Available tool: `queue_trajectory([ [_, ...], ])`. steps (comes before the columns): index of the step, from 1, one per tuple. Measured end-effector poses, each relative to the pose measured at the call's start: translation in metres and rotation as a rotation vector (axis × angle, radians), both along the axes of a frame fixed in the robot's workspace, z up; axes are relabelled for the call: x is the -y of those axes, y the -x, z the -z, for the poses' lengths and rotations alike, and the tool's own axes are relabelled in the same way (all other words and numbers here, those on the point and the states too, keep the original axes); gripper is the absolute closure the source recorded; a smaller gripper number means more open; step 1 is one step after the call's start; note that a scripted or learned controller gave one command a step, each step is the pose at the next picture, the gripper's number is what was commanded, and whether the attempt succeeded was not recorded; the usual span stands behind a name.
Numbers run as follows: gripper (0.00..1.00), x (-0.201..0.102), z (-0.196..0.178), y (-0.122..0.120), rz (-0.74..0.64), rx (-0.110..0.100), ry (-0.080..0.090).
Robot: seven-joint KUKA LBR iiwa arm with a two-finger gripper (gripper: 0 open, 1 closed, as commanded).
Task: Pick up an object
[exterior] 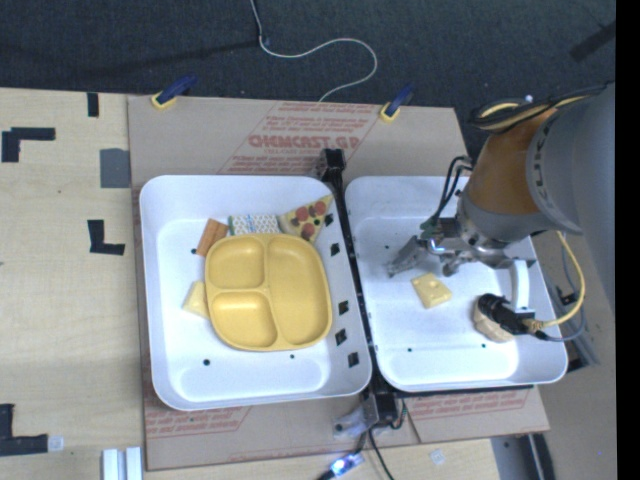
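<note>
so the gripper [425, 251] looks spread open and empty, hovering low in the right bin [470, 368] just above-left of the yellow cheese wedge [431, 290], so I'd guess it's lining up and next needs to drop over it and close.

The grey arm with the orange band above its wrist [520, 173] reached in from the desk's right edge and bent down over the right half of the desk. Its wrist pointed toward the desk's left side, tilted downward. The grey metal two-finger pincer [410, 258] sat low at the end of it, its fingers aimed left and slightly toward the front edge.
</note>
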State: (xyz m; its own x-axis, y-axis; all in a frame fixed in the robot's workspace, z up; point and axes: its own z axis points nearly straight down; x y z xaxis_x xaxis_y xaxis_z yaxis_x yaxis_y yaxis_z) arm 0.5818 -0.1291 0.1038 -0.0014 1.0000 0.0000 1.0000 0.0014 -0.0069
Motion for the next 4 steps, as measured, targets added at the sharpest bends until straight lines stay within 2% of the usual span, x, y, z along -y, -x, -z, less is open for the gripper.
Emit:
queue_trajectory([
  [1, 0.00, -0.001, 0.020, 0.000, -0.001, 0.004, 0.001],
  [2, 1.00, -0.001, 0.009, 0.000, -0.002, 0.006, 0.001],
  [3, 1.00, 0.000, -0.033, -0.003, 0.000, 0.009, 0.000],
  [4, 1.00, -0.001, -0.093, -0.011, 0.000, 0.009, 0.000],
])
